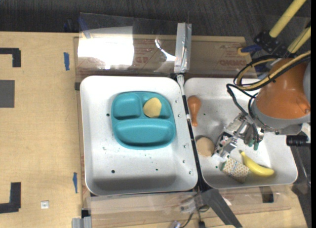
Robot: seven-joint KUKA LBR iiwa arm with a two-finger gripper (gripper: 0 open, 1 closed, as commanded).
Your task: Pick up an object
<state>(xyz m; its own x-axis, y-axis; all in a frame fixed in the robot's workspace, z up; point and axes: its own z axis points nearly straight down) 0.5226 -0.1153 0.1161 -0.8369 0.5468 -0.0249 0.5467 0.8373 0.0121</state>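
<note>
Gripper [226, 145] low in right bin [212, 91] between egg [204, 146] and banana [256, 167]; jaws' state unreadable, arm [284, 96] hides bin's right side.

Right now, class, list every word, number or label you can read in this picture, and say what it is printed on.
None can be read.
Brown cardboard strip behind the bins: faint dark print, too blurred to read.
Teal divided plate, banana: no lettering visible.
</note>
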